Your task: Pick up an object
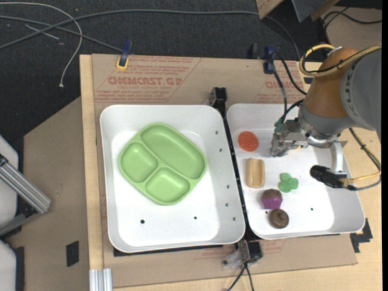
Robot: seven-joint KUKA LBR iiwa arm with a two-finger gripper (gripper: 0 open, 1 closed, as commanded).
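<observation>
Right bin (348, 214): hand (277, 149), finger state indiscernible, just right of orange ball (247, 140); tan block (254, 172), green piece (288, 183) below it; best centred, probably, over ball before descending.

Bright, even light; soft shadows

The gripper (280, 145) hangs over the right bin (345, 214), just beside an orange ball (247, 141). Near the ball lie a tan block (254, 172), green toy (288, 183), purple piece (271, 198) and brown piece (279, 218).
</observation>
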